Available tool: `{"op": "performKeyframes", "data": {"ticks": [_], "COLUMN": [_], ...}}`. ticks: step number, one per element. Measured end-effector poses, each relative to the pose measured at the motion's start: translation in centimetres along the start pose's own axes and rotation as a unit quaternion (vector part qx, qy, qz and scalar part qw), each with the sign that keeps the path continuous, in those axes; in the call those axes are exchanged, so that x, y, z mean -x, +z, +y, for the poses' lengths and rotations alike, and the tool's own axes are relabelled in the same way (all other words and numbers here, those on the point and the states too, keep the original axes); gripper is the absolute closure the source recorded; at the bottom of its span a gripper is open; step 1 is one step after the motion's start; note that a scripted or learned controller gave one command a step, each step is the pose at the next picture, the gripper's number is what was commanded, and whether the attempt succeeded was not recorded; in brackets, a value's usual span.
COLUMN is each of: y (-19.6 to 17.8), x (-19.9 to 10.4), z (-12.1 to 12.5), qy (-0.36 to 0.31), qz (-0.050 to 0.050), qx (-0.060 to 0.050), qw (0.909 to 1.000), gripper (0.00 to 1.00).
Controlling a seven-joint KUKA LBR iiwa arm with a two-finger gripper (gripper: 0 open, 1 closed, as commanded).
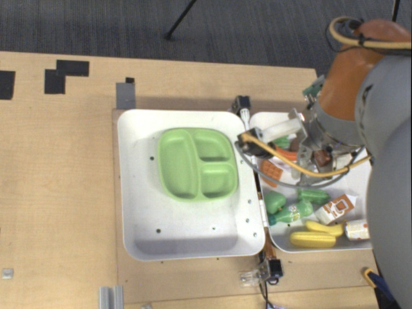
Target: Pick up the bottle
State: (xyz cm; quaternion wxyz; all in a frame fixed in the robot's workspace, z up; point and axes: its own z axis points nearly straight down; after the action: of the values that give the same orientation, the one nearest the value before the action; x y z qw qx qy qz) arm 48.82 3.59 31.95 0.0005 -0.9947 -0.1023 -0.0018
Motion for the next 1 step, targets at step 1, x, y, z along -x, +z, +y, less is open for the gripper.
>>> {"op": "performKeyframes", "data": {"ticks": [1], "y": [-1.05], "x": [-0.09], "z": [-0.02], "qy": [-0.002], "qz": [0.001], "qx": [0.0], "qw": [1.0], "gripper": [1.0]}}
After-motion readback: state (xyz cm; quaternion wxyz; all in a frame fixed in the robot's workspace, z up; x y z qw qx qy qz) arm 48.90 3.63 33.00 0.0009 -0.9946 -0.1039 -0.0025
